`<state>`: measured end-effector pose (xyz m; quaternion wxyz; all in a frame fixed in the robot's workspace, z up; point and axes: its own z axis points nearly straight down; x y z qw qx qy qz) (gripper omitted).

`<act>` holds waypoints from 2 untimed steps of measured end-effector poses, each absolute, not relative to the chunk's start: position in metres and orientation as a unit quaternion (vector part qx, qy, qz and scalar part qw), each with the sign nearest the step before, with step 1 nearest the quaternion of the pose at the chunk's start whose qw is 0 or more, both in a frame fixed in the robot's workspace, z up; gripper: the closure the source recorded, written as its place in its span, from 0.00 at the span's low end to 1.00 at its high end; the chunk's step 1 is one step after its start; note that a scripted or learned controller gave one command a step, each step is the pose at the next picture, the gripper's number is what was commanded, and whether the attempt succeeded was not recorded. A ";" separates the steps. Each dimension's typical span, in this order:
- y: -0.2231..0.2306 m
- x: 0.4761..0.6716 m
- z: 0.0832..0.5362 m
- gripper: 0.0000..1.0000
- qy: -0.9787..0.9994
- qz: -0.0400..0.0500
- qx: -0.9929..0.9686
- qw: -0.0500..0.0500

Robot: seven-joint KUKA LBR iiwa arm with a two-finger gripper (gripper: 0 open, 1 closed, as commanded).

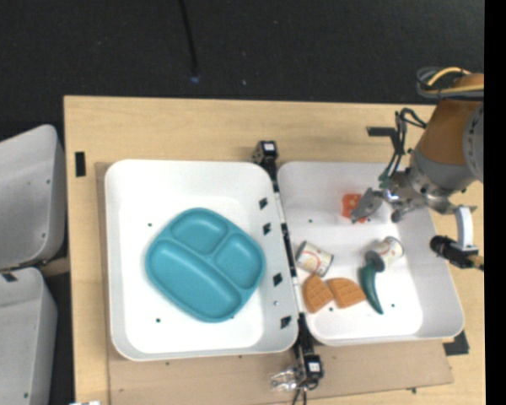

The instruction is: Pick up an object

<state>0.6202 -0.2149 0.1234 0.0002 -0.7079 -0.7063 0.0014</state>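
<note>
A: While the arm (445, 146) leans in from the right edge of the frame, what is the layout, biggest thing first?

B: Wooden surface (194, 129) across the middle, carrying two white bins. The left bin (126, 310) holds a teal divided plate (205, 262), well apart from any reach. The right bin (422, 310) holds the small things.

A: Which ones?

B: A teal-handled tool with a pale head (375, 275) right of centre; two tan biscuit-like pieces (331, 293) touching each other at the lower left; a small white can on its side (314, 258) just above them; and a small red object (352, 203) near the bin's upper middle.

A: And the jaws?

B: The gripper (373, 206) hangs just beside the red object, to its right. I cannot tell whether the jaws are wide or narrow; the tips blur into the bin floor. Nothing shows between them.

A: So the pick is not yet done. What might spoil it?

B: My guess is the red object is the nearest candidate, and it is small. A descent slightly off to the right could nudge it away or close on air. The bin's upper wall is also near, so a fingertip might catch there.
</note>
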 end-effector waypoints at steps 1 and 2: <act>-0.216 0.622 0.138 1.00 -0.706 0.000 -0.708 -0.004; -0.218 0.619 0.182 1.00 -0.706 -0.001 -0.708 -0.002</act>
